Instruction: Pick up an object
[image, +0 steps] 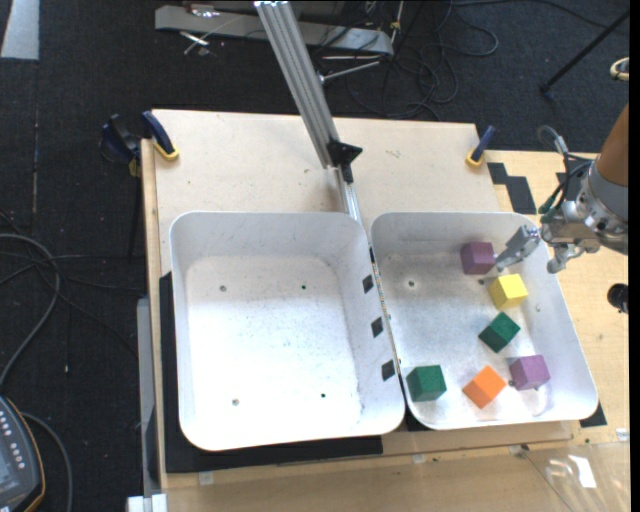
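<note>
Several small cubes lie in the right bin (420, 235): a purple cube (477, 257) at the back, a yellow cube (509, 290) just in front of it, a dark green cube (499, 331), an orange cube (486, 386), a second purple cube (529, 372) and a second green cube (427, 382) near the front. My gripper (537, 252) hangs over the bin's back right corner, open, with nothing between its fingers. Its left finger (516, 246) is close to the right side of the back purple cube.
The left bin (190, 240) sits beside the right one, with a divider rim between them. A slanted metal pole (305, 90) rises from behind the bins. Clamps (160, 140) mark the board's back corners.
</note>
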